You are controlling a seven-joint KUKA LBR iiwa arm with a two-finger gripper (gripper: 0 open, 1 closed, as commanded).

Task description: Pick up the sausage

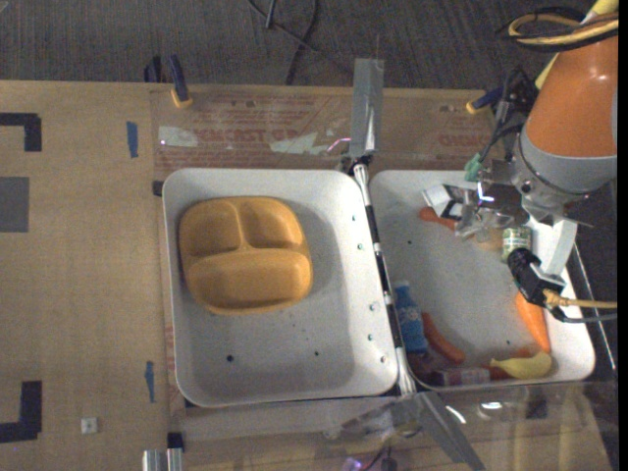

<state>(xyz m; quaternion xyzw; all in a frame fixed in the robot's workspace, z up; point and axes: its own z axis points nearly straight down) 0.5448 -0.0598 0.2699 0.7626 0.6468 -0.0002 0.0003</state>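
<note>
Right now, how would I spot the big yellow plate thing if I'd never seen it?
Find the two white bins side by side and take the left bin. The yellow plate lies in its upper left part. It has three moulded compartments, and it is much bigger than the small foods in the right bin.

A tan wooden counter [78, 292] fills most of the view, marked with black tape corners [24, 130] and short blue tape strips [131, 138]. Beyond its far edge lies dark grey carpeted floor [118, 18], where black cables [280, 3] loop. A silver tape strip [366, 106] crosses the counter's far edge
</note>
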